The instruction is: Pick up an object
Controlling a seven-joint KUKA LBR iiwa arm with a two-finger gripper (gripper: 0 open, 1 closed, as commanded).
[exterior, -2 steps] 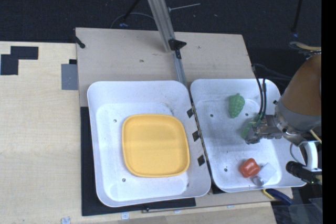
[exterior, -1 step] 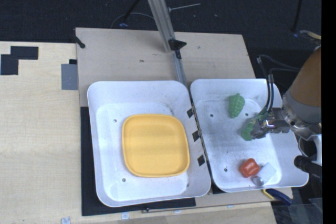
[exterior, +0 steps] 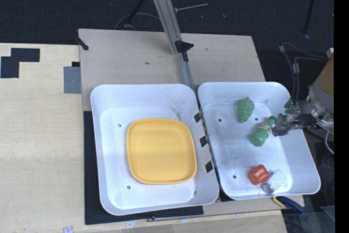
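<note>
1. Nearest, below the gripper [exterior: 282, 125]: red object [exterior: 259, 174], loose in the right bin [exterior: 305, 169]
2. Beside the gripper: green bottle-like object [exterior: 260, 135], touching, perhaps pinched; finger state impossible to tell
3. Beyond: green lump [exterior: 245, 109], untouched

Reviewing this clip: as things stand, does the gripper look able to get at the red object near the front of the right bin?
Probably yes. The red object lies apart from the two green items, with bare bin floor around it. The gripper hangs near the right bin's right side, nothing between them. A small clear piece beside it might interfere.
</note>
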